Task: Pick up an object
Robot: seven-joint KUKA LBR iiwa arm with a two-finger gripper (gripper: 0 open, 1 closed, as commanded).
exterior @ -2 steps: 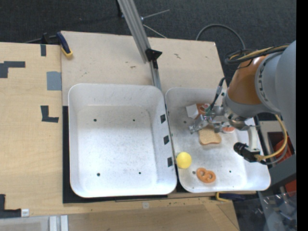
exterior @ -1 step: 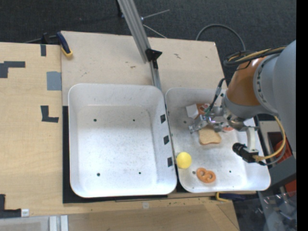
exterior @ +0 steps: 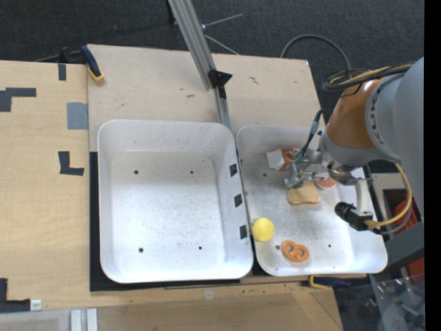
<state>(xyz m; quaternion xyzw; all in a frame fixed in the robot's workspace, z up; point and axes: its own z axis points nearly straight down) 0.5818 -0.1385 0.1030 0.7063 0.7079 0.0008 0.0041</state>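
In the right bin (exterior: 344, 257) lie a yellow ball (exterior: 262, 229) near its left wall, an orange pretzel-shaped piece (exterior: 295, 252) toward the front, a tan bread-like piece (exterior: 303, 196) in the middle, and a white-and-red object (exterior: 278, 159) further back. My gripper (exterior: 298, 178) is down inside this bin, right above the back edge of the tan piece and next to a red-and-white item (exterior: 325, 182). The arm's grey and orange wrist (exterior: 351, 126) hangs over the bin's right side and hides part of it.
The left bin (exterior: 165, 198) is beside the right one, separated by a shared wall with black clips (exterior: 238, 200). A slanted metal pole (exterior: 196, 36) comes down to the bins' back junction. Cables (exterior: 386, 216) trail off the arm at the right.
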